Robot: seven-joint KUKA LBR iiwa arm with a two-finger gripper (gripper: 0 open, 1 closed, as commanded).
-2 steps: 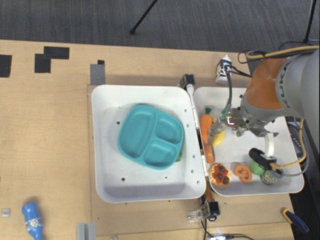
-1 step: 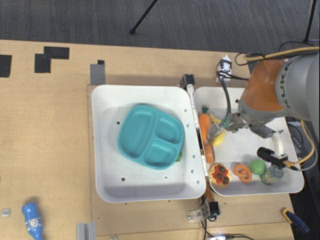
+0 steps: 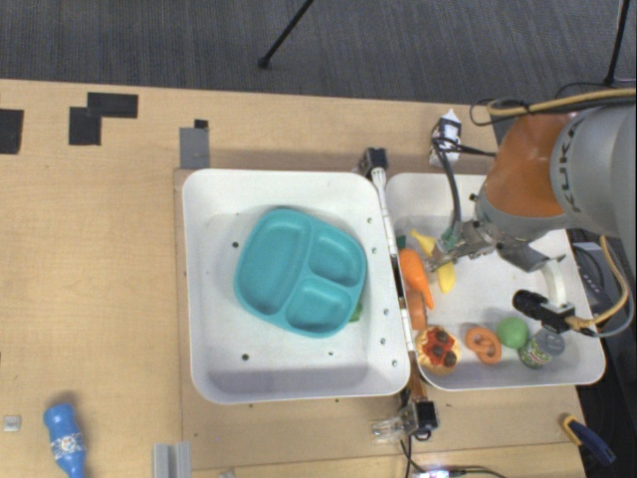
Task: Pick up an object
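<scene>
Tool point(image 3: 446, 255) low inside the right-hand shallow white bin point(image 3: 430, 202), hanging off the grey arm with the orange band point(image 3: 528, 172). Arm comes in over the bin's far right corner. Cannot tell whether the tool is spread or closed: its tip is dark and tangled with cable from this angle.

Just below the tool, touching or nearly so: a small yellow plastic wedge point(image 3: 446, 278). Nearest candidate for the pick, I judge; cannot tell if it is gripped. Just to the tool's left, a second yellow curved piece point(image 3: 422, 239).

Further left of the tool, a long orange toy carrot point(image 3: 416, 279) lies along the bin's wall, likely pushed there and awkward to close on.

Well below the tool, a row along the bin's near edge:
- round red-and-yellow toy pizza point(image 3: 438, 349)
- orange ring-shaped toy point(image 3: 484, 343)
- green ball point(image 3: 513, 333)
- small greyish jar point(image 3: 540, 351)

All loose and scattered, apart from the tool.

Far left of the tool, the other white bin point(image 3: 214, 357) holds a teal divided plastic plate point(image 3: 304, 272), lying flat. Beyond it on the tan wooden surface point(image 3: 100, 267), far left and below, a blue bottle-shaped toy point(image 3: 63, 438).
</scene>
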